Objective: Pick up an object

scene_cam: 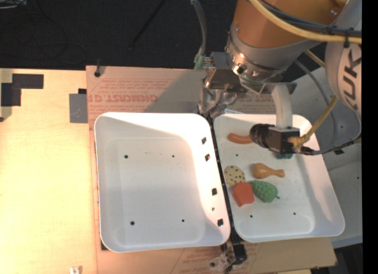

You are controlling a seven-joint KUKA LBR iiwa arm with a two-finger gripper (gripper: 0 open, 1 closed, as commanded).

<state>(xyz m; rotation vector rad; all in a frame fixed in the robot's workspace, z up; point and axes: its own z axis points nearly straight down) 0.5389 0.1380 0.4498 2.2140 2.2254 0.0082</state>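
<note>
Toys (254,187) in right bin, below gripper (215,104) (apart)

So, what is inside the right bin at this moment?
The right bin holds an orange sausage-like piece, a tan drumstick, a speckled cookie, a red piece and a green piece. The arm covers its far edge.

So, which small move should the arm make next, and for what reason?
Probably lower the gripper toward the right bin, where the toys lie: an orange sausage, a drumstick, a cookie, a red piece and a green piece. It hangs above the bin's far corner, not touching any.
</note>
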